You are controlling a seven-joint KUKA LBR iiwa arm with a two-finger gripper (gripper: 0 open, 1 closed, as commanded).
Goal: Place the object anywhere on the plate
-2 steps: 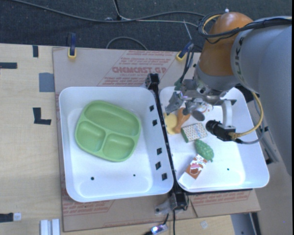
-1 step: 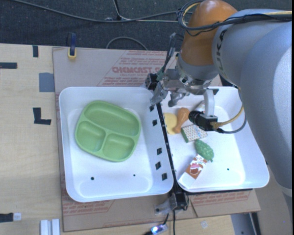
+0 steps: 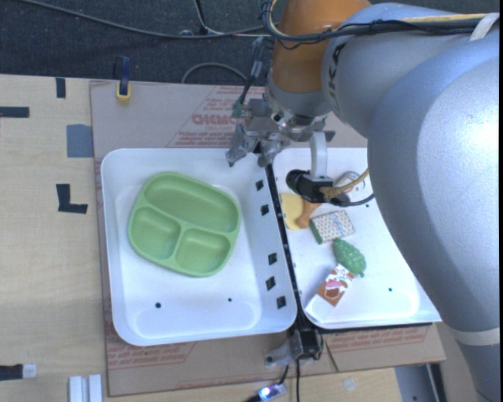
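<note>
Up front, the big grey arm [image 3: 436, 166] sweeps in from the right, its orange band [image 3: 314, 11] high at the back. The tool [image 3: 253, 152] hovers over the far end of the divider between the two bins, and from this angle I cannot tell whether it is open or closed.

Over in the right bin [image 3: 402, 308], four candidates lie in a loose line: a yellow piece [image 3: 293, 213] hard against the divider, a patterned packet [image 3: 333, 224] just beside it, a green lump [image 3: 350, 256] nearer the camera, then a red-and-white carton [image 3: 337, 285].

The green plate [image 3: 184, 223], three compartments, sits in the left bin [image 3: 109, 224], well apart from all four. Both bins rest on a cardboard sheet [image 3: 176, 115] on the wooden counter [image 3: 33, 249].
</note>
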